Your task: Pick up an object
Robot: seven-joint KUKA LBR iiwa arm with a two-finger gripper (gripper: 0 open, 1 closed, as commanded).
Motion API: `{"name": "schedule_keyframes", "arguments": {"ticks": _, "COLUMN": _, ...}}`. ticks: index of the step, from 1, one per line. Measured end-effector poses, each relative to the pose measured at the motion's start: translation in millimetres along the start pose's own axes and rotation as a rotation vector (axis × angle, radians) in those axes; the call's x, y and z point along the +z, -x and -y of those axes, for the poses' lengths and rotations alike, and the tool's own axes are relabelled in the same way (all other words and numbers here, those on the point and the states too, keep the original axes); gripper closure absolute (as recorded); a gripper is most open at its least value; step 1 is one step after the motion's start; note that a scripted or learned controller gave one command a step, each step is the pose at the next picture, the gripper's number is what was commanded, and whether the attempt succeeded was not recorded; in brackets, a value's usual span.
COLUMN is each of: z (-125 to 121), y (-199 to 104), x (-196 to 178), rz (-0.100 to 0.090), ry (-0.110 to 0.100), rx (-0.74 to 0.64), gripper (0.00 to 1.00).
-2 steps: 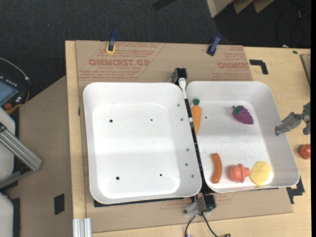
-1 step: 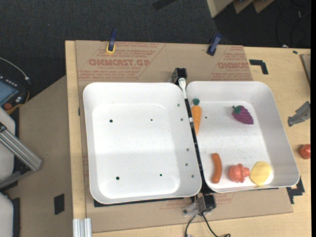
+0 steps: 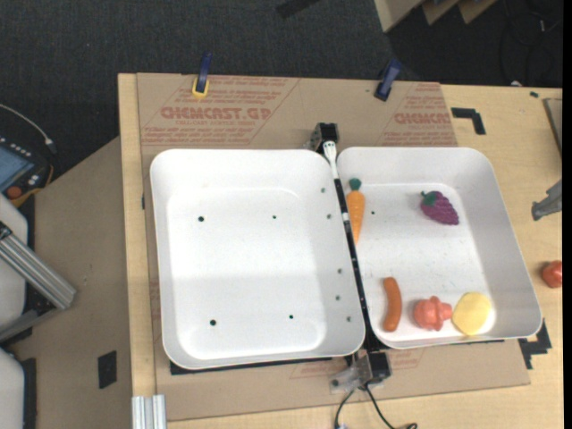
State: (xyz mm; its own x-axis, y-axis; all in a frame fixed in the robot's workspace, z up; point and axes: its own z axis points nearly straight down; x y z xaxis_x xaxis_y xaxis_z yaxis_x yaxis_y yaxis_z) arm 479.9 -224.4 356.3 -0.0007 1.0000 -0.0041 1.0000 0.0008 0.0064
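The right bin (image 3: 483,172) holds several toy foods. An orange carrot (image 3: 356,211) lies along its left wall, next to the divider. A purple grape bunch (image 3: 440,207) sits at the back right. Along the front lie a reddish sausage (image 3: 391,303), a red lumpy piece (image 3: 431,313) and a yellow lemon-like piece (image 3: 472,313); the last two touch. A grey part of my gripper (image 3: 546,204) pokes in at the right edge, outside the right bin and apart from every object.
The left bin (image 3: 179,239) sits beside the right one, joined along a dark divider (image 3: 344,231). Both rest on a brown cardboard sheet (image 3: 232,105) held by clips at the back. An orange blob (image 3: 552,274) shows at the far right edge.
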Motion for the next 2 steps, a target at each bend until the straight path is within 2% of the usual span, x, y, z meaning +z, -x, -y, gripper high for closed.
{"name": "schedule_keyframes", "arguments": {"ticks": 1, "z": -30.7, "y": -0.1, "x": -37.9, "rz": 0.0, "ry": 0.001, "rx": -0.002, "gripper": 0.0}}
{"name": "schedule_keyframes", "arguments": {"ticks": 2, "z": -30.1, "y": 0.1, "x": -47.2, "rz": 0.002, "ry": 0.002, "rx": -0.001, "gripper": 1.0}}
